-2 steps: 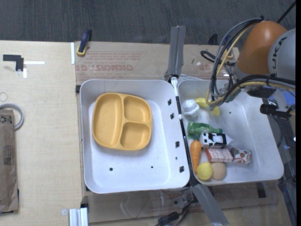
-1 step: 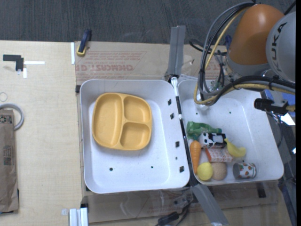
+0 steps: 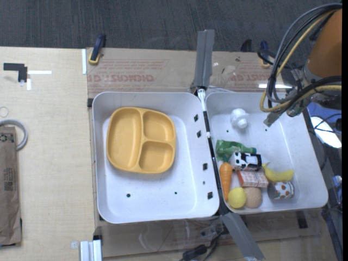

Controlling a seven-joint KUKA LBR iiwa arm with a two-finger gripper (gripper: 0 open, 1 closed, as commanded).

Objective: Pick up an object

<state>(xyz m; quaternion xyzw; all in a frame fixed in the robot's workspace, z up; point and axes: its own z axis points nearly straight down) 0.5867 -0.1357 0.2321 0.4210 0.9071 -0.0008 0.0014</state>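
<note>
Gripper point(image 3: 270, 118) above the right bin point(image 3: 296, 145), opening impossible to tell; just left, white ball point(image 3: 238, 118); toward near rim, carrot point(image 3: 225, 179), banana point(image 3: 279, 174).

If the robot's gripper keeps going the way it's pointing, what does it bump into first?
Probably the white object in the right bin. The gripper points down and to the picture's left, toward it. Depth is unclear, so it might meet the bin's bare floor first.

Divided plate point(image 3: 141, 140) in left bin point(image 3: 109, 200); toy foods heaped at right bin's point(image 3: 304, 200) front.
</note>
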